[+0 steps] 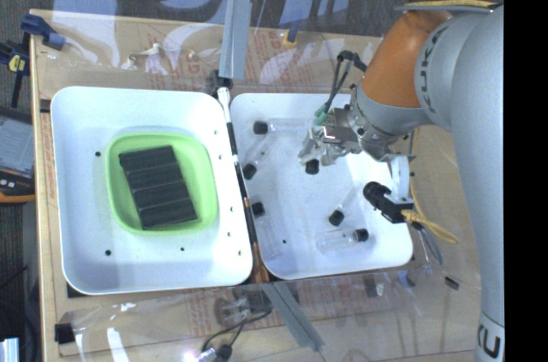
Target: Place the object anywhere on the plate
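A green plate (115,181) sits in the left white bin (73,249), carrying a dark ridged block (157,186) at its centre. Right of the plate, across the divide, the right bin (282,258) holds several clear vials with black caps (344,238). The grey-and-orange arm (428,69) reaches over that bin's upper part, its gripper (321,142) low above the floor, well apart from the plate. Whether the gripper is released or clenched cannot be told here.

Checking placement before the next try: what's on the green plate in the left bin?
A dark ribbed rectangular block lies on the green plate, covering its middle; whatever is beneath it is hidden.
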Available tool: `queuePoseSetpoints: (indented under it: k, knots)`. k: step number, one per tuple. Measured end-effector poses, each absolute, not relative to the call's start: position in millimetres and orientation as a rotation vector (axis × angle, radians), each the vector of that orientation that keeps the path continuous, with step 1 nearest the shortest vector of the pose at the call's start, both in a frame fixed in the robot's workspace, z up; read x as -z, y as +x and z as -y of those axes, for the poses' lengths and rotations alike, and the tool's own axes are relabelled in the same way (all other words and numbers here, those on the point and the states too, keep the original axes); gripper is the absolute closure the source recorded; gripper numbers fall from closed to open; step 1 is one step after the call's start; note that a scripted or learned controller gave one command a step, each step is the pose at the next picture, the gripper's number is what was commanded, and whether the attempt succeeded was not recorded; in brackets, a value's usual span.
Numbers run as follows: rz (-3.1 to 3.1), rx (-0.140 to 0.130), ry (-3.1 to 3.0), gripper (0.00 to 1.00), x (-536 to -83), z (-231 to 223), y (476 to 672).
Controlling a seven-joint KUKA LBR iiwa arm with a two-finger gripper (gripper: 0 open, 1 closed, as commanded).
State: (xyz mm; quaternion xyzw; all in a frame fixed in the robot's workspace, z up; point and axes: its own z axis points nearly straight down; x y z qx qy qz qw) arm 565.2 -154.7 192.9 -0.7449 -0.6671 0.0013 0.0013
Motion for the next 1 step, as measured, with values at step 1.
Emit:
queuePoseSetpoints:
  k: [1]
  knots:
    - [2.306,-0.005,-2.127,1.00,-205.5,53.9,502.8]
